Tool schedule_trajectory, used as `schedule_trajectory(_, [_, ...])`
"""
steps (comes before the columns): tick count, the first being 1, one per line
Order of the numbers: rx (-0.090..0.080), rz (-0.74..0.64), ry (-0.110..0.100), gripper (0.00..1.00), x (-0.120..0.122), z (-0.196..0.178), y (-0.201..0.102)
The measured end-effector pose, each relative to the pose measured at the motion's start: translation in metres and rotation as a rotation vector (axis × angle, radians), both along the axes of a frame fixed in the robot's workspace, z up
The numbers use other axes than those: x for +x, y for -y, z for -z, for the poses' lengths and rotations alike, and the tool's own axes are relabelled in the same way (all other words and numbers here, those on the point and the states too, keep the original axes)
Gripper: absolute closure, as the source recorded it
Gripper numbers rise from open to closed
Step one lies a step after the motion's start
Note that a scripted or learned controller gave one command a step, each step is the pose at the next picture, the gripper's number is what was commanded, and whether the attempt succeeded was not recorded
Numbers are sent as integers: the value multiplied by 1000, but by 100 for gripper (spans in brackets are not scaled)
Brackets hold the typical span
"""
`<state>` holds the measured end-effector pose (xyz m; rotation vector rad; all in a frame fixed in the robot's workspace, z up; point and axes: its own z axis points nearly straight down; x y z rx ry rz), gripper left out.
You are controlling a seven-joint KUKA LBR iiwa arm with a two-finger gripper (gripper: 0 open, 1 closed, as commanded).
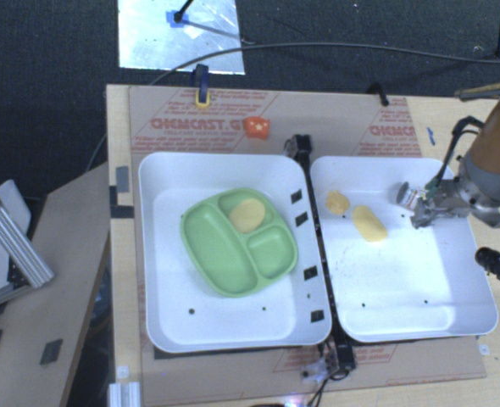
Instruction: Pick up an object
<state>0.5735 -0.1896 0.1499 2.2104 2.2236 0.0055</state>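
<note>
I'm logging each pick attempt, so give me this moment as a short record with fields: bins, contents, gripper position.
left bin: green divided plate with a pale yellow piece in its top compartment
right bin: two yellow pieces, a small one and a larger one, apart
gripper: over the right bin, right of the larger piece, nothing seen between its fingers
bench: orange item behind the bins

One fixed camera high above the bench, looking down at a slant, two shallow white plastic bins (pixel 233 329) side by side filling mid-frame, dark carpeted floor (pixel 47 66) beyond the far edge, grey arm with orange band (pixel 496 159) entering from the right.
</note>
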Motion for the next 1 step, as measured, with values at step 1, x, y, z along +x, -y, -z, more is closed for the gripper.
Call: schedule_trajectory(1, [-1, 0, 1, 100, 2, -62, 8])
